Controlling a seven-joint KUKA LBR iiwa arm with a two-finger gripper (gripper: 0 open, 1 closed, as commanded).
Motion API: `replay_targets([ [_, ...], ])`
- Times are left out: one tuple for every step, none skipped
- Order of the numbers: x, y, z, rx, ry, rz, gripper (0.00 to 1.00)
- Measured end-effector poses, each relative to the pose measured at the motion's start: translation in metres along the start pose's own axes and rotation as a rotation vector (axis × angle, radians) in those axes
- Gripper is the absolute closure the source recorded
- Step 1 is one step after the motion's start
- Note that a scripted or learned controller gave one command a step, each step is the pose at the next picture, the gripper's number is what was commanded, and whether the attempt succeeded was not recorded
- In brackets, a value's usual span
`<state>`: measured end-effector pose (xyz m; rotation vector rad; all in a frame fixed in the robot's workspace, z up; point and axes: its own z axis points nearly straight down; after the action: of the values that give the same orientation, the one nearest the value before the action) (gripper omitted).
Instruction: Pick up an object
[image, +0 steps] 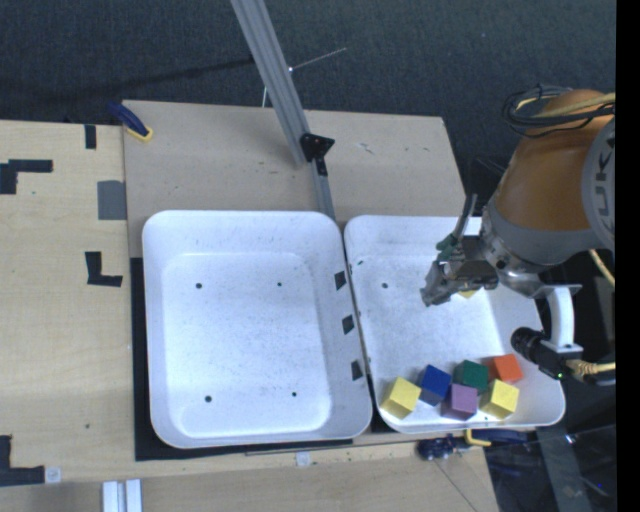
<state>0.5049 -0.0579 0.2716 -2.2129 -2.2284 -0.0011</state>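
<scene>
Blocks (455, 388) clustered at right bin's (400, 250) near edge: small, rigid, light; grip opposite flat faces. Pincer (445, 285) above, state can't tell.

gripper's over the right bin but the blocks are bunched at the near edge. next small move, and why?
Probably shift the gripper toward the bin's near edge, above the cluster, before descending. It sits over bare floor of the right bin, while the blue block, purple block and yellow block lie together well nearer the camera. Whether it already holds anything cannot be told.
</scene>
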Motion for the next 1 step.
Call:
replay_targets([
  [0.045, 0.0014, 0.0159, 0.003, 0.0, 0.001, 1.0],
])
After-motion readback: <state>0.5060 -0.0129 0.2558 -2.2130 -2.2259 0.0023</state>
